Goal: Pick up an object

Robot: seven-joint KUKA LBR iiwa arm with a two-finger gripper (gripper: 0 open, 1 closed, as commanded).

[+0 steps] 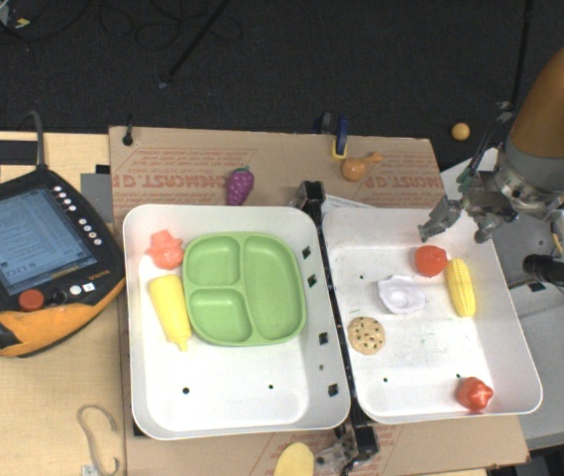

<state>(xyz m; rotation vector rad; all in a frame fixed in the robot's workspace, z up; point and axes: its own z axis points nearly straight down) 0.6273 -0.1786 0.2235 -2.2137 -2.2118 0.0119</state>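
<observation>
I'm seeing the gripper (463, 220) hanging over the far rim of the right bin (519, 365), fingers spread apart w/ nothing between them. Just below it a tomato (431, 260) is sitting next to a corn cob (460, 287). Also lying in that bin: white cup (398, 294), cookie (366, 335), strawberry (475, 394). Left bin (222, 405) is holding a green plate (242, 291), banana (169, 310).

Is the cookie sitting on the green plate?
No, the cookie lies on the right bin's floor, while the green plate is in the left bin.
</observation>
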